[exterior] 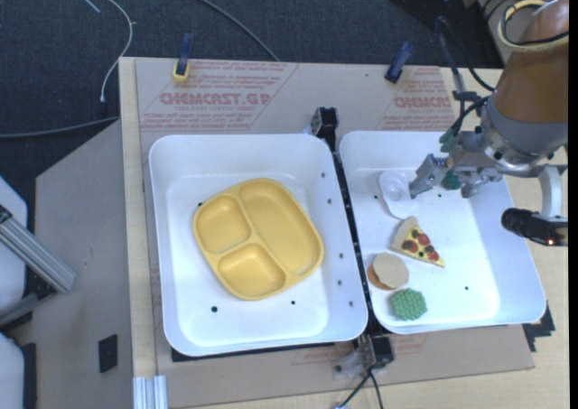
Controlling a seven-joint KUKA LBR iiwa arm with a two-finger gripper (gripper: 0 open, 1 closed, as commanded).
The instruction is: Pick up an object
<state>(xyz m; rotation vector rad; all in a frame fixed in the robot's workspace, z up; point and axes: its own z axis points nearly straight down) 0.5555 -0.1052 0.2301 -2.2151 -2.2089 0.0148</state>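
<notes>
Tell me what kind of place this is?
Probably a robot lab's pick-and-place bench: two white bins clamped to a board, toy food such as a pizza slice, a yellow tray, loose cables on dark carpet.

Colour rundown: two shallow white plastic bins, left one (172, 245) holding a plain yellow three-compartment plate (258, 237). In the right white bin (506, 281) there's a toy pizza wedge (417, 241), yellow-orange with red and dark spots, a tan round flat piece (390, 271), a bumpy green ball-like thing (408, 304), and a clear-whitish round piece (394, 189). Bench board (217, 96) is beige with red lettering, plus blue clamps (184, 51). The arm's band (533, 82) is orange-brown.
</notes>
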